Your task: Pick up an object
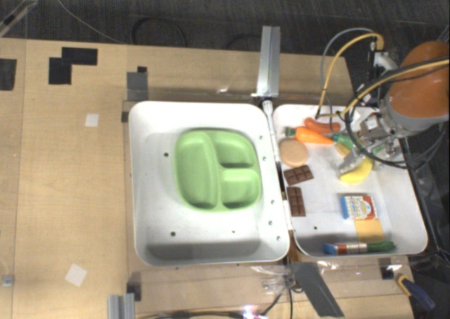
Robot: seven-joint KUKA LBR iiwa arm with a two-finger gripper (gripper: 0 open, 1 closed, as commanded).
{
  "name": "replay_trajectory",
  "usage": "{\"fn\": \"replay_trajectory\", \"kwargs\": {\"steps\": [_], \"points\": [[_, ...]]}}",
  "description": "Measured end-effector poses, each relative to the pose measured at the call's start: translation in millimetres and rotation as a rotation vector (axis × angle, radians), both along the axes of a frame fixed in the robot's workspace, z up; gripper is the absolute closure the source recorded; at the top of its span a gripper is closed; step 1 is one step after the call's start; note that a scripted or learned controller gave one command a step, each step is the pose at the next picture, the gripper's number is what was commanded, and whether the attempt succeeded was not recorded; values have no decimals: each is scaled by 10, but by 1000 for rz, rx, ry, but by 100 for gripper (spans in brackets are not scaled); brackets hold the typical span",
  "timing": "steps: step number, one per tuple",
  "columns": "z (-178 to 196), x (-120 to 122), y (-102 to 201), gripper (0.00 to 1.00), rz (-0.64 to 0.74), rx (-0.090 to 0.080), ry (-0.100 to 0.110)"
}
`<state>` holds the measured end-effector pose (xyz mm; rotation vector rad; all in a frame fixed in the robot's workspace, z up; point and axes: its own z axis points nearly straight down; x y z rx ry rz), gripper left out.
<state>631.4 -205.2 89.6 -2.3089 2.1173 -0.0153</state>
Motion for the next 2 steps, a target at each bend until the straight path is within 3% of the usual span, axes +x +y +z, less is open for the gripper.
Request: {"fn": "replay_trajectory", "kwargs": {"steps": [1,2], "points": [[133,27,16,100,-5,4,-8],[1242,-133,564,100,-205,4,-3]]}}
